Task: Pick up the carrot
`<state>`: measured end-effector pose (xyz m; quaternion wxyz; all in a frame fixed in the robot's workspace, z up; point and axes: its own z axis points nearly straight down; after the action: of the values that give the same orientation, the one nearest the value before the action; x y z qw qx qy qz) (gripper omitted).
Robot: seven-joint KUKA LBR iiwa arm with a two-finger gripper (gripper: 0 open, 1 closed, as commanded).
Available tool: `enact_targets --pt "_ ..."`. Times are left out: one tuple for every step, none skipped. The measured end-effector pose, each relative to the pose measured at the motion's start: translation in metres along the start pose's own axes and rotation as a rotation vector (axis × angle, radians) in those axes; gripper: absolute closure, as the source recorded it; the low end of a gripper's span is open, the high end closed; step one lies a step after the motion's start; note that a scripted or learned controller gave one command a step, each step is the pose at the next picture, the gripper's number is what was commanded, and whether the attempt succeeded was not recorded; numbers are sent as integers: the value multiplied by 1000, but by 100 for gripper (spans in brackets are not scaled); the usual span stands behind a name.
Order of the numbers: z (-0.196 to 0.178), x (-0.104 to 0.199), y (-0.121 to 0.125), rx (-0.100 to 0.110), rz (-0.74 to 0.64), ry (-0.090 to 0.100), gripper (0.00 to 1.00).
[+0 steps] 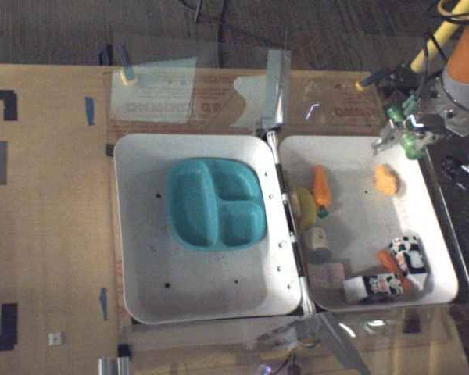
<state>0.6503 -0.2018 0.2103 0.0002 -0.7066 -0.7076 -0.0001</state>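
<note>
While unreadable, printed cardboard [191, 104] behind carrot [320, 186].

This is a robotics lab test cell. A plywood worktop [47, 233] carries black corner markers [3, 104] and blue tape tabs [89, 110], two white bins [141, 287] sit fixed side by side, loose cables [211, 10] trail over grey carpet [62, 14], and the robot arm [463, 61] stands at the right.

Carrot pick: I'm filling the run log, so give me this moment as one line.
stage: approach | hand: above right bin's far right corner | small orange carrot: right bin, left part, ungrasped | teal divided plate: left bin
</note>
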Motion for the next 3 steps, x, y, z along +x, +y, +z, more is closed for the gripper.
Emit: enact_targets --pt "95 -11 15 5 -133 2 0" --pt "102 -15 13 -4 -183 14 0" --pt "103 -15 13 -1 -218 13 0"
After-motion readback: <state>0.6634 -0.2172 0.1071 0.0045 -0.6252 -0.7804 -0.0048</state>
